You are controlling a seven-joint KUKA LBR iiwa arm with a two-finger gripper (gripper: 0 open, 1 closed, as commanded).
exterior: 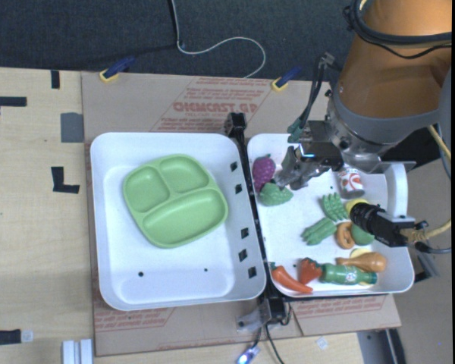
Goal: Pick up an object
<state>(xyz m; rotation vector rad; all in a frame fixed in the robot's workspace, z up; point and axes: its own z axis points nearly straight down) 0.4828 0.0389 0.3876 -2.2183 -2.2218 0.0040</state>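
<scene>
My gripper (294, 174) hangs over the upper left part of the right bin (398, 283), reaching in from the right under the arm's orange band. Just below and left of it lies a green toy vegetable (275, 196), and a purple bunch of grapes (263, 170) lies to its left by the bin's wall. The gripper sits close above both, and I see nothing lifted clear of the bin floor. The arm's body hides the bin's upper right corner.
More toy food lies in the right bin: green pods (324, 221), an orange piece (344, 236), a green bottle (349, 275), a carrot (287, 280) and a red-and-white piece (351, 180). The left bin (114, 279) holds a green divided plate (176, 199).
</scene>
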